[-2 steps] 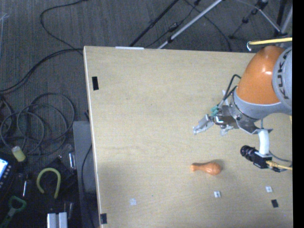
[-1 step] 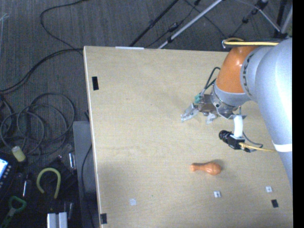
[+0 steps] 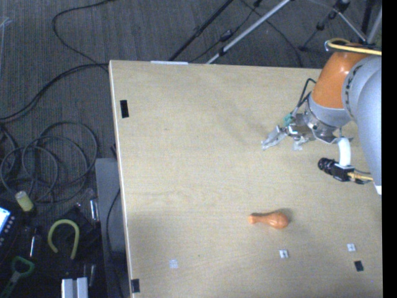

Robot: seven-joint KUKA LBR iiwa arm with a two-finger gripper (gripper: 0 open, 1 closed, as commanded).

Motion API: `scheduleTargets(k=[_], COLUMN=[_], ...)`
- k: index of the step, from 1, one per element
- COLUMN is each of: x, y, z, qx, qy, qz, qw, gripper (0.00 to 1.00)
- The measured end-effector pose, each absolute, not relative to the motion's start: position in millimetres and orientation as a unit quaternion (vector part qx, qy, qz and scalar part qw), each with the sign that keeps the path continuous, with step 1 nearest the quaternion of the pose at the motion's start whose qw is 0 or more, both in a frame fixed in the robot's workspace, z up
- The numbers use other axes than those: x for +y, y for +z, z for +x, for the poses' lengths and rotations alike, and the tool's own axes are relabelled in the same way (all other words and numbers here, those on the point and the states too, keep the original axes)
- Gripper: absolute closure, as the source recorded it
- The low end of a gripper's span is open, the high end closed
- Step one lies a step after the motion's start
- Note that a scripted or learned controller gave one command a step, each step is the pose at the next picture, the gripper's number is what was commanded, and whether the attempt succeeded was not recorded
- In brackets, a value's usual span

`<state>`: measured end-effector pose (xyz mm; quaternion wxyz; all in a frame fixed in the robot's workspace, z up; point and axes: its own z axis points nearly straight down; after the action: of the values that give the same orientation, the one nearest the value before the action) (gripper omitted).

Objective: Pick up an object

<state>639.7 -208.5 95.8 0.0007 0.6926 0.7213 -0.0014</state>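
Note:
An orange, pear-shaped object (image 3: 270, 219) lies on its side on the light wooden bench top (image 3: 186, 166), in the lower right part of the camera view, its narrow end pointing left. My gripper (image 3: 282, 145) hangs well above and behind it, near the right side, under the orange band (image 3: 329, 85) of the arm. Its metal fingers (image 3: 269, 141) are spread apart, open, with nothing between them. A clear stretch of bench separates the gripper from the orange object.
Small black and white markers (image 3: 283, 253) dot the bench near its front edge, and a black mark (image 3: 124, 108) sits by the left edge. Cables (image 3: 49, 160) and tools lie on the floor to the left. Stand legs (image 3: 260, 17) cross behind the bench.

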Motion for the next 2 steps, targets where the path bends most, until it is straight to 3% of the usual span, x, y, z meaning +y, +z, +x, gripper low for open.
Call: scheduleTargets(k=[1, 2], x=[-200.1, -223.2], y=[84.4, 104.0], z=[668.7, 669.1], qx=[0.782, 0.876], qy=[-0.0014, -0.0009], qz=[0.623, 0.482], qw=[0.001, 0.002], gripper=[0.0, 0.0])
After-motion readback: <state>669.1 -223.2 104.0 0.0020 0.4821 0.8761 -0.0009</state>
